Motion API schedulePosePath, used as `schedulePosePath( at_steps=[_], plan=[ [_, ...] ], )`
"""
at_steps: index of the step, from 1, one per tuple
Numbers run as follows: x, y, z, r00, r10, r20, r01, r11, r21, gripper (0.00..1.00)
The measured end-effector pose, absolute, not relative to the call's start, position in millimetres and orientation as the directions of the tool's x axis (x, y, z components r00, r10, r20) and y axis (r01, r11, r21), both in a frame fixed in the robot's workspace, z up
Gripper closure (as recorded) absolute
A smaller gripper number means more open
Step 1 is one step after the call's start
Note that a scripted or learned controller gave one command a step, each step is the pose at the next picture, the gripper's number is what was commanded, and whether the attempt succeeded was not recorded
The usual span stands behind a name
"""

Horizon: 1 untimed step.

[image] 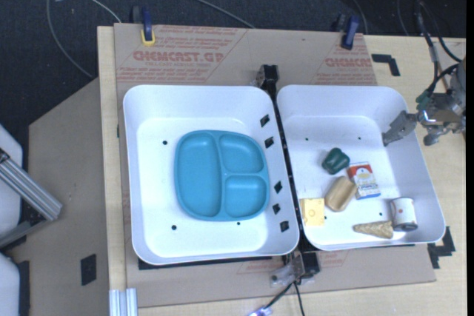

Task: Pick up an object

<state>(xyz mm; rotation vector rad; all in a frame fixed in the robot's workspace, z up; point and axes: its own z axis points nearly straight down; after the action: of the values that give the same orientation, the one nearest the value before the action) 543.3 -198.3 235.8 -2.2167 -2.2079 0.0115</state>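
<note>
The grey two-finger gripper [400,128] hangs at the right white bin's [426,166] rim, grasp state impossible to tell. The 6 small items, dark green lump [335,158] included, crowd together, so a descent risks nudging neighbours or pinching 2.

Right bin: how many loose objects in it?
6, all in the right bin: green piece, red-and-white box, tan roll, yellow block, white can, tan wedge. None looks hidden.

Grey metal claw [404,127], black cables
</note>
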Motion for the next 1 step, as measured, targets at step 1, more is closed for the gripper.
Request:
schedulePosePath(
  at_steps=[1],
  plan=[
    [545.9, -197.3, 243.6, -0.001, 1.000, 0.001, 1.000, 0.001, -0.001, 0.00]
  ],
)
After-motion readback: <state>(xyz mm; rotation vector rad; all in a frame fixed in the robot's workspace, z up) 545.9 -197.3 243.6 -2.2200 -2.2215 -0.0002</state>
